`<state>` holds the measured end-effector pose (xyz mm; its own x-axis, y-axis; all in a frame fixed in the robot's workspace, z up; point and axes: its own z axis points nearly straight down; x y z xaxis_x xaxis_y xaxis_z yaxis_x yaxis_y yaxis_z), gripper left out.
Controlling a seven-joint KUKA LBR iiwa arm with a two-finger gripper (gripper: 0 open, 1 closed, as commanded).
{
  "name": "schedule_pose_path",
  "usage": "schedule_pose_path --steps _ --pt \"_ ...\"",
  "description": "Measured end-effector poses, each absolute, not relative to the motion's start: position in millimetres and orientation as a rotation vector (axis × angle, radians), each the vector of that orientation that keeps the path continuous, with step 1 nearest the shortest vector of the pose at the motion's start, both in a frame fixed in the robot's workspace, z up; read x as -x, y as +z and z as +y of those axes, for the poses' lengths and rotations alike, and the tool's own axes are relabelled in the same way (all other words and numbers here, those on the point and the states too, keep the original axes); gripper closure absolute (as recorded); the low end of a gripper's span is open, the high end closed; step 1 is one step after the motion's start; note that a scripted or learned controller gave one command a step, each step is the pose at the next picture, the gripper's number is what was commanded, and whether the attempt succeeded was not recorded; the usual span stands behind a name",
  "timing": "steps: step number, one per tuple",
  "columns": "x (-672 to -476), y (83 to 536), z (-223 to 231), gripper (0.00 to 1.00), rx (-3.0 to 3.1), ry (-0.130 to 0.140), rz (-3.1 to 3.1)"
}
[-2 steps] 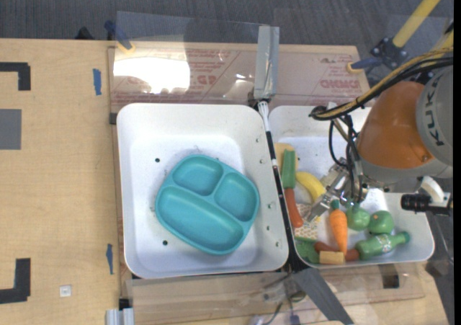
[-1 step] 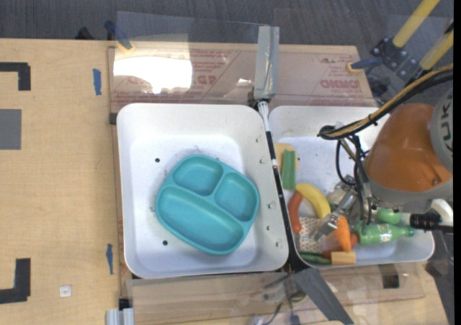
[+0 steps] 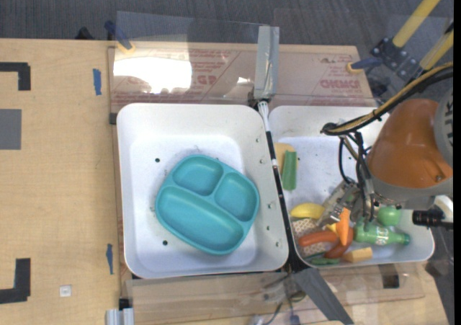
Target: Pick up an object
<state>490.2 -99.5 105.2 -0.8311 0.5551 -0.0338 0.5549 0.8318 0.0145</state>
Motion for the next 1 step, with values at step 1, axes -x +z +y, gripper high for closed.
schedule_pose_path --steps 1 --pt "-530.7 229.7 -54.5 1.00 -1.021 0.010 2.953"
